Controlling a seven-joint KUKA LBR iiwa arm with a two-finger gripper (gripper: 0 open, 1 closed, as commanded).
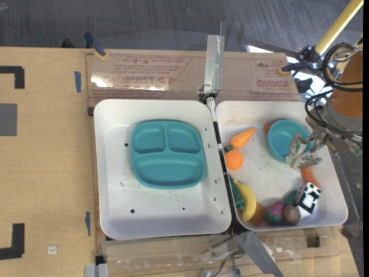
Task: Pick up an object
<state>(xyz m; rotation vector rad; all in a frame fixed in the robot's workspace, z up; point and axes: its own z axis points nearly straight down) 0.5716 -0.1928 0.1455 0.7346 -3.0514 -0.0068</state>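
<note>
From my seat I see the arm [346,91] reaching in from the right, its orange band above the wrist, with the tool [301,153] hanging low over the right bin [340,212], at the right edge of the small teal bowl [283,138]. The metal fingers [296,152] are a tangle against the bowl's rim, and I cannot tell whether they are released or clenched; nothing is clearly between them.

The things to pick from all lie in that right bin. The bowl sits toward the far right corner. An orange carrot [242,138] lies tilted near the divider, and just below it sits a round orange fruit [234,160]. A yellow banana [248,199] curves along the near left side. By the near wall a dark pink piece [275,212] and a brownish round piece [292,214] lie side by side, with a black and white toy [310,198] just right of them. A small orange-red piece [310,173] lies just below the tool, possibly another carrot, though the view is too coarse to be sure.

The left bin [109,172] holds a teal divided plate [168,153] with three compartments, lying flat near its middle. Both bins rest on the wooden bench [40,154]
</note>
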